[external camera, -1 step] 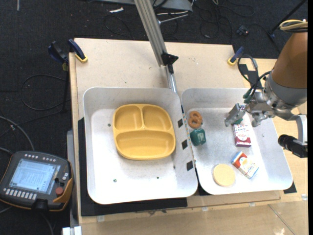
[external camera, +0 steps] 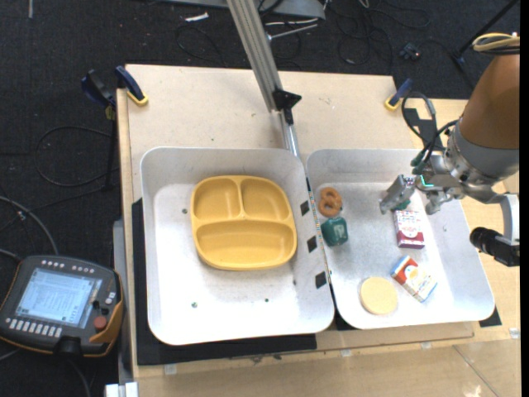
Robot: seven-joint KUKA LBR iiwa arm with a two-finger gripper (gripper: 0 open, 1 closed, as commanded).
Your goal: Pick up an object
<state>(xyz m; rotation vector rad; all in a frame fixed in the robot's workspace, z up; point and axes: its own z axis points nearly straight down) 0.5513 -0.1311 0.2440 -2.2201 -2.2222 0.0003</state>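
My gripper (external camera: pixel 416 197) hangs over the back of the right bin (external camera: pixel 463 246), its two fingers spread apart with nothing between them. Just below it lies a small pink and white carton (external camera: pixel 410 228). Nearer the front sit a red, white and orange box (external camera: pixel 413 278) and a round tan disc (external camera: pixel 379 295). A small brown pretzel-shaped piece (external camera: pixel 330 200) and a dark green cup (external camera: pixel 335 231) lie by the bin's left wall.
A yellow divided tray (external camera: pixel 244 222) rests in the left bin (external camera: pixel 165 246). A metal pole (external camera: pixel 258 44) slants up from between the bins. A teach pendant (external camera: pixel 58 303) lies off the bench at lower left. Clamps mark the bench's back corners.
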